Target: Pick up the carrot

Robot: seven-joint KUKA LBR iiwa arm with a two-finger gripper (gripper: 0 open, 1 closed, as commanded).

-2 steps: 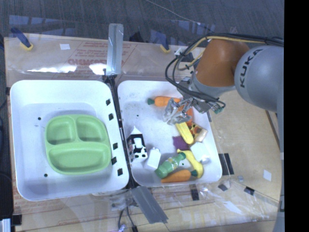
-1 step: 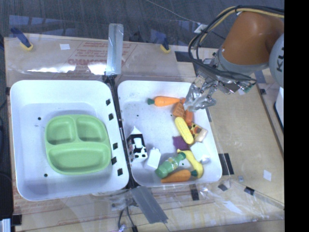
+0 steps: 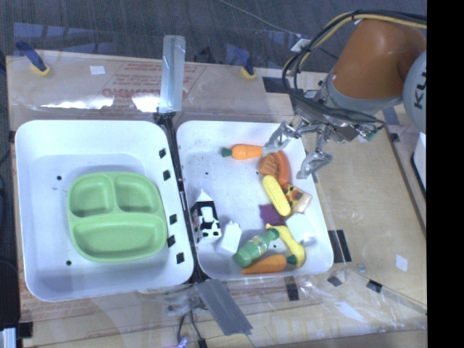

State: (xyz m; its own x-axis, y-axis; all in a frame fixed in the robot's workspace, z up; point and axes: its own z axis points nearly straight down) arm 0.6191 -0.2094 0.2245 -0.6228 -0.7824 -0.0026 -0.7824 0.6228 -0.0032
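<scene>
A small orange carrot [image 3: 245, 151] with a green top lies near the back of the right bin [image 3: 217, 183]. A second, larger orange carrot [image 3: 265, 264] lies along that bin's front wall. My gripper [image 3: 297, 149] hangs over the bin's back right corner, just right of the small carrot. It is open: one finger [image 3: 279, 136] is a short way from the carrot's tip, the other [image 3: 314, 164] stands over the bin's right rim. Nothing is between them.
The right bin also holds a brown pastry [image 3: 276, 167], corn [image 3: 275, 194], a banana [image 3: 292, 243], a green bottle [image 3: 255, 251], a purple piece [image 3: 270, 212], a cow-print carton [image 3: 205, 220] and a white block [image 3: 230, 236]. A green divided plate [image 3: 116, 216] sits in the left bin [image 3: 43, 151].
</scene>
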